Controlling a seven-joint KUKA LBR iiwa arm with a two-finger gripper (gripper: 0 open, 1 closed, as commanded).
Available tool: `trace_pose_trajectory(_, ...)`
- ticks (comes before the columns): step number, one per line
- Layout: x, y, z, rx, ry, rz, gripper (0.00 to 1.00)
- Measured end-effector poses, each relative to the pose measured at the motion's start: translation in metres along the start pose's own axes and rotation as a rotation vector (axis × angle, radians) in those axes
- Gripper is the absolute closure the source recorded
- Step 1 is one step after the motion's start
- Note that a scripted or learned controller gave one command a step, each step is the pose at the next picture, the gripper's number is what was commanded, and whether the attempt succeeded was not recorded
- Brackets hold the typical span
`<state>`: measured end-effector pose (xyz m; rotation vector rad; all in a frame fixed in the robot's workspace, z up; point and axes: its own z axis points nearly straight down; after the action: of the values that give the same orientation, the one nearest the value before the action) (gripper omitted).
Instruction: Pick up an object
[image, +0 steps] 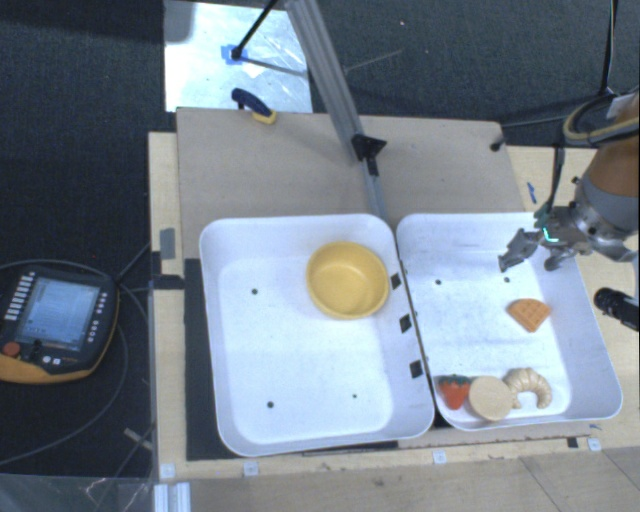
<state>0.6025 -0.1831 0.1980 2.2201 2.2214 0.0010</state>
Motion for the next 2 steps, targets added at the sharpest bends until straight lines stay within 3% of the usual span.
trace_pose_trajectory(1,0.0,0.0,0.0,0.0,0.0,0.0,0.0)
trace_pose_trajectory(2,0.007,0.001,0.06,0.005,0.001,-0.001,0.0)
